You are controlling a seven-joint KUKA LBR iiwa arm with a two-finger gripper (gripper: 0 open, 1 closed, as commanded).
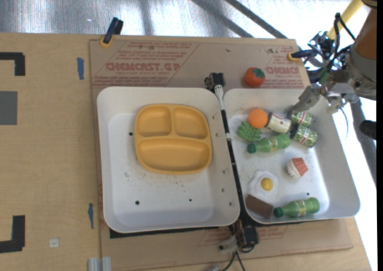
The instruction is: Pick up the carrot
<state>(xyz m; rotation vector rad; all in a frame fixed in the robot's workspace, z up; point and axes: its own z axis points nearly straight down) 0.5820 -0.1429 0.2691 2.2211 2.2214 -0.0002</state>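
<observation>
The carrot lies in the upper left part of the right bin; its orange body is seen end-on, with the green leafy top just below and to the left. My gripper reaches in from the upper right and hangs low over the bin's top middle, about a hand's width right of the carrot. Its tip is beside a small white jar and a green can. Nothing is visibly held.
Crowded around the carrot are a green bottle and a second can. Further down lie a red-white piece, a fried egg, a brown block and another bottle. A tomato sits outside. A yellow plate occupies the left bin.
</observation>
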